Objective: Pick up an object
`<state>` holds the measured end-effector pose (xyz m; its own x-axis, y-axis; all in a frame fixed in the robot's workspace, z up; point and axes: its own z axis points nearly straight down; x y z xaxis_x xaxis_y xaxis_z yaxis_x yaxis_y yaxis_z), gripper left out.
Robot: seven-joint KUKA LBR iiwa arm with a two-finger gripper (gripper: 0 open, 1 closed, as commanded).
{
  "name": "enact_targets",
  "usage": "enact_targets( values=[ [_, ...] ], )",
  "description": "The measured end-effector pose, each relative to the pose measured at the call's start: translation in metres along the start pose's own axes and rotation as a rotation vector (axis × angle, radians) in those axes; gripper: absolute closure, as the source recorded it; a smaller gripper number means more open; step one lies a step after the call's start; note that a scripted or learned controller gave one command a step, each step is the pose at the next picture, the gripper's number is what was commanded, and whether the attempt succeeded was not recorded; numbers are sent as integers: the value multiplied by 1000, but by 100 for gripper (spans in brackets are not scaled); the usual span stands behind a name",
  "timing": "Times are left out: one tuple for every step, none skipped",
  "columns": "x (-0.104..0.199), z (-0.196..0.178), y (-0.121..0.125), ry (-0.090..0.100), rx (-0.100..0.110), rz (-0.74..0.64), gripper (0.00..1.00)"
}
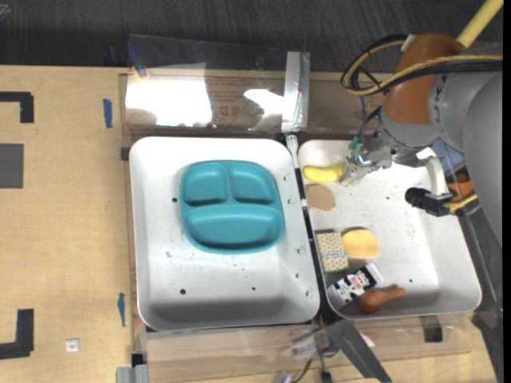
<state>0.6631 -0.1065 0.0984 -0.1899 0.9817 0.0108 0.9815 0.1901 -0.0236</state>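
Two-finger gripper (358, 163): low in the far left corner of the shallow white bin on the view's right (423, 250), angled down from the grey arm (479, 126) and its orange band. Spread or pressed together: cannot tell from this slant, and nothing seen pinched. Just beside the tip, toward the wall shared with the other bin: a yellow banana-shaped plastic piece (322, 172), lying flat, its near end close to the gripper or touching it, cannot tell which. Probably the object aimed at, judging by that closeness, and not yet lifted. Looks an awkward spot: tucked into the corner, so little room to close round it, and a smooth curved body apt to skid along the wall instead of seating. Just nearer the camera, a flat round brown disc (321, 199), apart from the yellow piece but near enough to get nudged. Further along the same wall, a square block with a speckled pale pattern (331, 250), right beside a rounded yellow block (361, 243). Then, at the near rim, a small black, white and red packet (354, 282) and an orange-brown elongated piece (382, 298), crowded together and likely harder to single out. Everything gathered on that bin's left side, which leaves the arm a free path in from the right. In the shallow white bin on the view's left (148, 238), well apart from all this: a teal divided plastic plate (231, 204), three compartments, flat in the middle, no part of the present reach.
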Motion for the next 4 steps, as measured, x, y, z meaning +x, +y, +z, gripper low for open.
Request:
enact_targets(
  values=[
    [0,1,0,0,1,0,0],
    [8,13,3,-9,-12,58,0],
    [9,3,1,-6,0,56,100],
    [20,-92,8,-12,-35,84,100]
  ],
)
